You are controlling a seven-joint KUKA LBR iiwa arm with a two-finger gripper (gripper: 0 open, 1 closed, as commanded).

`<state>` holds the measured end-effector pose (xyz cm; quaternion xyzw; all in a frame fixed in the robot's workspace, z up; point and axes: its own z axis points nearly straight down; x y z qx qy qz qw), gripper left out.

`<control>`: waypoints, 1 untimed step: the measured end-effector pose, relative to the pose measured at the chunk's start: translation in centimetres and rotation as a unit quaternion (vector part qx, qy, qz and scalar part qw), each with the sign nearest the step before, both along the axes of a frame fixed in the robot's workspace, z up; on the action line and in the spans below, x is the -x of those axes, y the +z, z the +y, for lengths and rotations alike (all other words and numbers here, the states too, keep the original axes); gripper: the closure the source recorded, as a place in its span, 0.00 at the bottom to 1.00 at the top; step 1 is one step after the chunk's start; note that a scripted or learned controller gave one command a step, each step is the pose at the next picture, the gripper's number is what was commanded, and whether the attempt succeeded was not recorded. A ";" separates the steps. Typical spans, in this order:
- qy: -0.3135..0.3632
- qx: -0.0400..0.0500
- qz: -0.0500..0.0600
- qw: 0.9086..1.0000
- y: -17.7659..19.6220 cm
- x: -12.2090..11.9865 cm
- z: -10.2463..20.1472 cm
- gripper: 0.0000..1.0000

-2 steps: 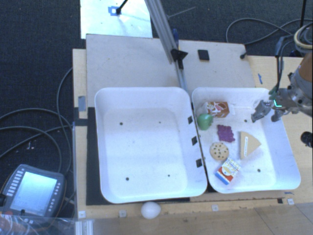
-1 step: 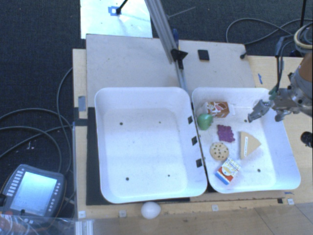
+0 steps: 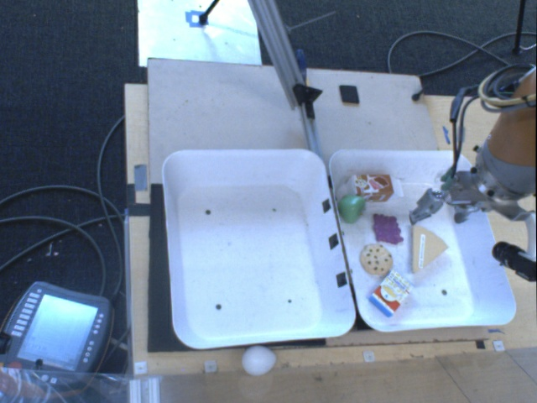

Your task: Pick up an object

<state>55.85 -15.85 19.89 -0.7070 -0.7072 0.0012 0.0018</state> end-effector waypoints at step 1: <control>0.000 0.000 -0.001 1.000 -4.6 -0.2 -0.8 0.00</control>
